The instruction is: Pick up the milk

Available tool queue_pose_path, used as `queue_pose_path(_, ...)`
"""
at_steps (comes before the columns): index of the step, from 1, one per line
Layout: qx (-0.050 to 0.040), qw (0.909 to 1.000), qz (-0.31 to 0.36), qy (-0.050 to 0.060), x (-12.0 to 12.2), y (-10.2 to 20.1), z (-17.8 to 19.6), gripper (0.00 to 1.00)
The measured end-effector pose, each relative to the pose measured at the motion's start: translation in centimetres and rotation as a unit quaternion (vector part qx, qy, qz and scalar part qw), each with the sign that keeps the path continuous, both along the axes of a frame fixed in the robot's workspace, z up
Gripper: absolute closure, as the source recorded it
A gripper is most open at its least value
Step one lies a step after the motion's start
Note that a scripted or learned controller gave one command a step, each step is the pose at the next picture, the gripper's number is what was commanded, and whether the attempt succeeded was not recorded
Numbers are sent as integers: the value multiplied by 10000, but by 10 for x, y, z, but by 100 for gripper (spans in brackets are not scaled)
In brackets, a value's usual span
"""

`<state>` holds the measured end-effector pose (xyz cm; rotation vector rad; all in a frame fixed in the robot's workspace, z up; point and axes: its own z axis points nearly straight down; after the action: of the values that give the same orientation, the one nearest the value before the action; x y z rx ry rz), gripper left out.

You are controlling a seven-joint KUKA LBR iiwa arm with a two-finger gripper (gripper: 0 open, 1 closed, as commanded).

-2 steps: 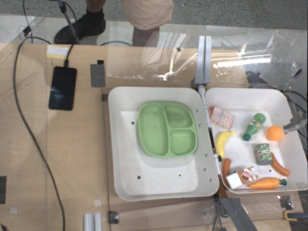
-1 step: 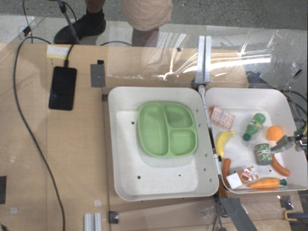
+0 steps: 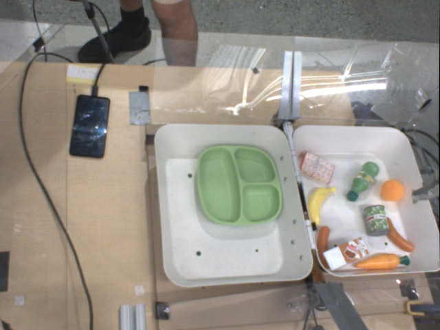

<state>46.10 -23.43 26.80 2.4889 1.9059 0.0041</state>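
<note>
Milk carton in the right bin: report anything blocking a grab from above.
Nothing lies on top of the milk carton; its top is exposed. It is crowded, though: the carrot lies against its right end, and a sausage sits close on its left, which may hinder the fingers.

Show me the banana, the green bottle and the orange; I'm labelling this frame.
banana (image 3: 318,202): camera view, middle of its curve.
green bottle (image 3: 363,179): camera view, its body.
orange (image 3: 392,190): camera view, centre of the fruit.

Green plate in white bin — yellow banana, orange, green bottle, white-red milk.
</note>
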Motion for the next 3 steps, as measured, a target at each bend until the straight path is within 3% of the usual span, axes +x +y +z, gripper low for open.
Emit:
queue_pose_path(1,5,9996,266,14,-1,-1,-32,0)
queue_pose_path(2,9,9925,-1219,-4,0,6,1,0)
queue_pose_path(3,17,9950,-994,21,-1,4,-131,0)
